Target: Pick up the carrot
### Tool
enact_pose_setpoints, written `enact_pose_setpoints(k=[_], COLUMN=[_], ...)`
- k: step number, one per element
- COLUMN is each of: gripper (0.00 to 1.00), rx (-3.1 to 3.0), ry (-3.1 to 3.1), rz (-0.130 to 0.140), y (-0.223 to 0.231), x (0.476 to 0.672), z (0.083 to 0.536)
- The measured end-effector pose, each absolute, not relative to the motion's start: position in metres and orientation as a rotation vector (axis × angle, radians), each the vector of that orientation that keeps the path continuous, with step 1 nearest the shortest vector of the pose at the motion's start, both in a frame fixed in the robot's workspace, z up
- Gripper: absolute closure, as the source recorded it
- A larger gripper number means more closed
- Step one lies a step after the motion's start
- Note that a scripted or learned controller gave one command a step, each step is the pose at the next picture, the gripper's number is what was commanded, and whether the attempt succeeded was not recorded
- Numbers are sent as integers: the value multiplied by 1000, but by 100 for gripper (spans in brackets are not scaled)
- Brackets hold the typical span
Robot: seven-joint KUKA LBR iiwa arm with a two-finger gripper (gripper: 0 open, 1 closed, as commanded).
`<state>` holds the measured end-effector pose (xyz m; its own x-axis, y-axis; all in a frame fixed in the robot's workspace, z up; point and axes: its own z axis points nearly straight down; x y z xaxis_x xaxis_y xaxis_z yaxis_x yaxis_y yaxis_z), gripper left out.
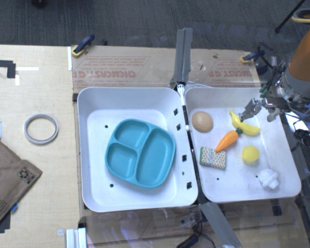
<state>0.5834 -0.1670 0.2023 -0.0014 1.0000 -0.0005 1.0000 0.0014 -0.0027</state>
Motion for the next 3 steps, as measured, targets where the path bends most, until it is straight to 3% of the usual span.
enact_pose_setpoints(k=[1, 2, 3], gripper=[0, 100, 100], rx=[-2339, -2341, -2136], ry=[-2097, -2092, -2303], rz=[1, 4, 2], y=[-137, -138, -53], x=[555, 555, 587], z=[92, 100, 191])
